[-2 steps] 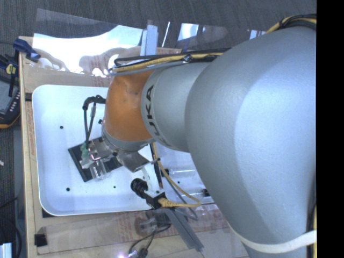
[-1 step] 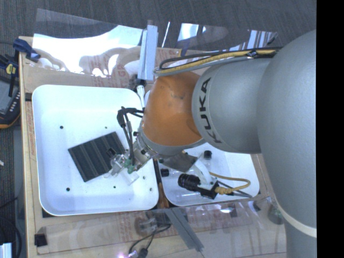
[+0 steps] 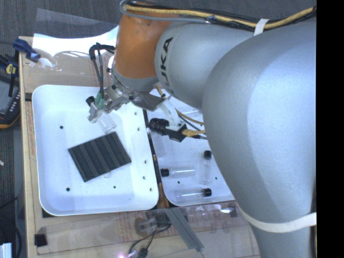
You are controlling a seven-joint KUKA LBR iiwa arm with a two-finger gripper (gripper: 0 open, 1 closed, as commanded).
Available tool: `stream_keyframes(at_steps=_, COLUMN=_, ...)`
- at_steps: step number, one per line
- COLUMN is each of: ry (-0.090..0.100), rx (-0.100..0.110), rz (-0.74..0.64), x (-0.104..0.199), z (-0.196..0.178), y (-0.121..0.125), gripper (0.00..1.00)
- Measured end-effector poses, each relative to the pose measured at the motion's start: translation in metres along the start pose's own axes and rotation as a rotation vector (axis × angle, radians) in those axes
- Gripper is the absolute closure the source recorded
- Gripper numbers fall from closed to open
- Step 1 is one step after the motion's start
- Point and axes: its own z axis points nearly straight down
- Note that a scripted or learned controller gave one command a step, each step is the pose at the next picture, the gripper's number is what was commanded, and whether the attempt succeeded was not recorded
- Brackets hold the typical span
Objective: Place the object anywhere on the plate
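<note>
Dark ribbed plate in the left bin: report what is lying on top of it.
Nothing rests on the dark ribbed plate. The gripper hangs just beyond its far edge, with something clear at its tip. No arm covers the plate.

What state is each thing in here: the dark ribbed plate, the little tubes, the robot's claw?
Dark ribbed plate: flat in the left bin, nothing on it.
Clear tubes: lying on their sides in the right bin.
Gripper: over the left bin, just above the plate's far corner.
</note>
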Motion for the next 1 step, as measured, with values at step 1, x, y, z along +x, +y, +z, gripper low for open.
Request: stream_keyframes(at_steps=1, ry=0.0, rx=-0.002, rz=0.185, x=0.0602, z=-0.0328, y=0.0626, gripper=1.0)
